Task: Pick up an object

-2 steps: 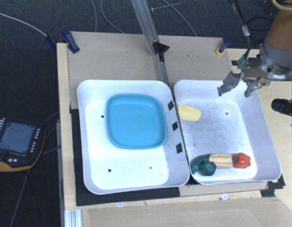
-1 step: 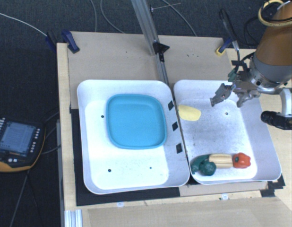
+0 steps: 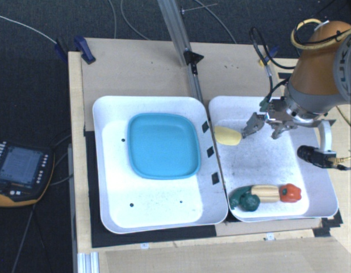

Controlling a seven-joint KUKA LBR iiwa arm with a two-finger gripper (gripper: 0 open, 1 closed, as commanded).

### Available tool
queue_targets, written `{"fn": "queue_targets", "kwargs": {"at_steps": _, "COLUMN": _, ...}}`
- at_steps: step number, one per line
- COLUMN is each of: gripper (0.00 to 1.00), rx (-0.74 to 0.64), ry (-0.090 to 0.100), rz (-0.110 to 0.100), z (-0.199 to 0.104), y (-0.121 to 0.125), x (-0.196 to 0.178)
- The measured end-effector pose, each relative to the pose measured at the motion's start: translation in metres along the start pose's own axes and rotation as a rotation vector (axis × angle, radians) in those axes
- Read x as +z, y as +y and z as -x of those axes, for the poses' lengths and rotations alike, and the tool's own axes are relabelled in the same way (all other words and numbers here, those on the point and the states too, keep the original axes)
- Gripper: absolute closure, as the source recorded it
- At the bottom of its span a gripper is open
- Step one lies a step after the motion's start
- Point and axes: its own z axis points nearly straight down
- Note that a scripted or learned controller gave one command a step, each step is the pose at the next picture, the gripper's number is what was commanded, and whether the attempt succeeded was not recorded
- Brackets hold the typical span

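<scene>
In the right bin [image 3: 312, 206] a pale yellow rounded object [image 3: 227, 136] lies near the left wall. Along the front wall sit a dark green object [image 3: 245, 200], a tan roll-like object [image 3: 265, 193] and a red object [image 3: 289, 193], side by side. My gripper [image 3: 264, 127] hangs over the upper part of the right bin, just right of the yellow object, with its two fingers spread apart and nothing between them.
The left bin [image 3: 110, 169] holds a light blue square plate [image 3: 163, 145]. A metal pole [image 3: 175, 24] slants down between the bins. A black part [image 3: 314, 155] of the arm sticks out over the right bin's right edge. A handheld controller [image 3: 19, 172] lies at far left.
</scene>
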Motion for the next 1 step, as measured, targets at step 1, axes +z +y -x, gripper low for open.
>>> {"fn": "queue_targets", "kwargs": {"at_steps": 1, "gripper": 0.0, "rx": 0.001, "ry": 0.0, "rz": 0.0, "z": 0.0, "y": -0.0107, "x": 0.0541}}
